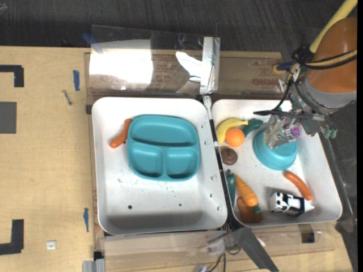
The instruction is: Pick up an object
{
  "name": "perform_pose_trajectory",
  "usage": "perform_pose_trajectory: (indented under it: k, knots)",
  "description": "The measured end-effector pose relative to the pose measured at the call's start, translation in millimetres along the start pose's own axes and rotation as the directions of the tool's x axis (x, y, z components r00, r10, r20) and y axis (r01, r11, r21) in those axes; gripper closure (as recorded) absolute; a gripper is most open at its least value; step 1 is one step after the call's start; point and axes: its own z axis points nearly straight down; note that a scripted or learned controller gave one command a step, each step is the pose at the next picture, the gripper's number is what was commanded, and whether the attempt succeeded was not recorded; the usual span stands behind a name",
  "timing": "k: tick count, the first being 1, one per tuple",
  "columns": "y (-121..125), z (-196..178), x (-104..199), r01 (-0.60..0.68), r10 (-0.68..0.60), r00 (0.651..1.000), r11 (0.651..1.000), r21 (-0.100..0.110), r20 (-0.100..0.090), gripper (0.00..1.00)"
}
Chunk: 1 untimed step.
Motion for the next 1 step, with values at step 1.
perform_pose_trajectory:
  k: [1]
  knots:
    - [37.9, -25.9, -54.3, -0.080, 0.080, 0.997, 0.997, 0.001, 0.005, 1.00]
